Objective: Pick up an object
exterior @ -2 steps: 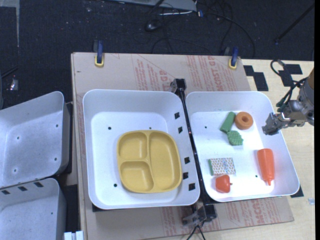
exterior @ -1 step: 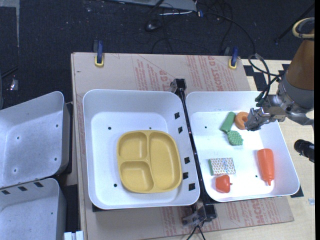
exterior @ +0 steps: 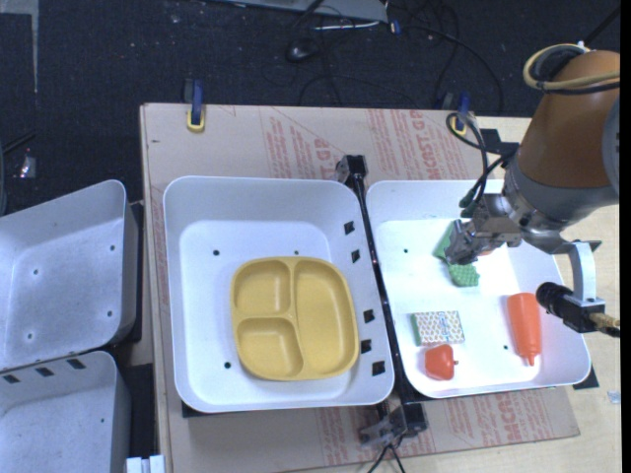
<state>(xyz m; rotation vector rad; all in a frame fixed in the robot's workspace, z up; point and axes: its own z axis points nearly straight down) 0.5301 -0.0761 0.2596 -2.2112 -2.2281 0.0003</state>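
The arm (exterior: 567, 126) is reaching in from the right and bending down over the right bin (exterior: 414, 205), its gripper (exterior: 471, 247) sitting right at a green block (exterior: 463, 269), likely the pick target. Whether the gripper is grasping it, I cannot tell. The carrot (exterior: 525, 328), tomato (exterior: 441, 362) and patterned pad (exterior: 438, 326) are lying apart nearer the front; a yellow tray (exterior: 294, 316) is occupying the left bin (exterior: 197, 225)
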